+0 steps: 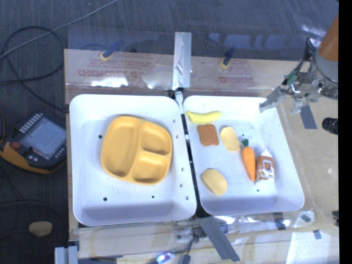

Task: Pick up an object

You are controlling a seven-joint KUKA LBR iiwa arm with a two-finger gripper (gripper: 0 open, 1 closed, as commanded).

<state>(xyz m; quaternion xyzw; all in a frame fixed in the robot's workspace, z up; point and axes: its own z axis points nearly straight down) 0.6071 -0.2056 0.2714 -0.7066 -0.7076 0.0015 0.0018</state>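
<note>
The right bin (pixel 286 199) holds a yellow banana (pixel 203 115), a brown toast slice (pixel 208 135), a pale yellow oval piece (pixel 230 138), an orange carrot (pixel 249 163), a small orange-and-white carton (pixel 265 168) and a yellow potato-like lump (pixel 214 181). My gripper (pixel 287 112) hangs above the bin's far right corner. Its two grey fingers (pixel 270 103) are spread open with nothing between them. It is well apart from every object, and the pale oval piece and the carrot lie closest to it.
The left bin (pixel 82 202) carries a yellow divided plate (pixel 137 149). A metal rail (pixel 182 59) runs behind the seam between the bins. A handheld pendant (pixel 34 142) and cables lie on the floor at the left.
</note>
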